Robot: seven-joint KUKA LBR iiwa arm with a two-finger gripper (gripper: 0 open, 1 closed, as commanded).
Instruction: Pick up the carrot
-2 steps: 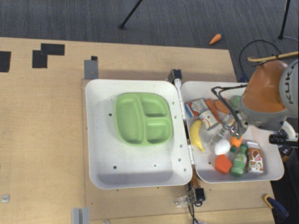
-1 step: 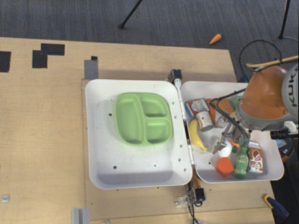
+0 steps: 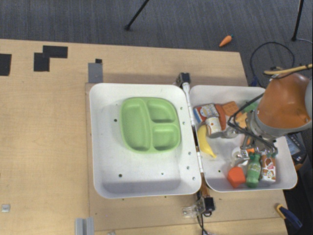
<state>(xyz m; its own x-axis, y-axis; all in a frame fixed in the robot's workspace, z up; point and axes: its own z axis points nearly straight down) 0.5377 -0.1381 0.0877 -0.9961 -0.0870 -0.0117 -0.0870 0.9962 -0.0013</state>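
Note:
My gripper point(image 3: 248, 150) is low in the right bin point(image 3: 288, 180), under the orange wrist band point(image 3: 286, 102). A small orange piece point(image 3: 253, 156), possibly the carrot, shows right at the gripper's tip, just above a green bottle point(image 3: 253, 173). Most of it is hidden by the gripper, and I cannot tell whether the gripper has hold of it.
Around the gripper lie a red-orange block point(image 3: 236, 176), a juice carton point(image 3: 268, 170), a banana point(image 3: 205, 142), a small can point(image 3: 212, 126) and a brown packet point(image 3: 228, 112). A green divided plate point(image 3: 149, 124) sits in the left bin point(image 3: 105, 175). An orange carrot-like thing point(image 3: 225, 40) lies on the floor beyond the bench.

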